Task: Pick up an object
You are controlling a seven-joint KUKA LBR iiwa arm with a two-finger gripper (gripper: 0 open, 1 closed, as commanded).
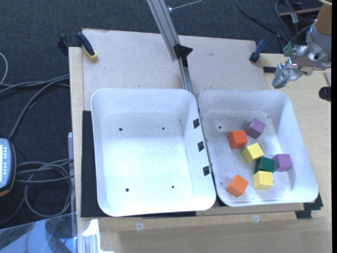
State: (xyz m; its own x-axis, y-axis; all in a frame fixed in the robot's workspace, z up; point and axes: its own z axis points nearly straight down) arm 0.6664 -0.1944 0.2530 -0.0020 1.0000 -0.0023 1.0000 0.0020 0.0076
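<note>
The right bin (pixel 295 136) holds several small blocks: a purple one (pixel 256 127), a red-orange one (pixel 237 138), a yellow one (pixel 253 152), a green one (pixel 265 164), another purple one (pixel 283 162), another yellow one (pixel 263 179) and an orange one (pixel 237 185). My gripper (pixel 280 79) hangs high at the upper right, beyond the far right corner of that bin and well apart from the blocks. Nothing shows between its fingers.
The left bin (pixel 100 141) lies beside the right one. A slanted metal bar (pixel 163 20) crosses the back of the bench. Blue clamps (pixel 87 45) (pixel 257 50) sit at the board's far corners. Cables lie on the floor at left.
</note>
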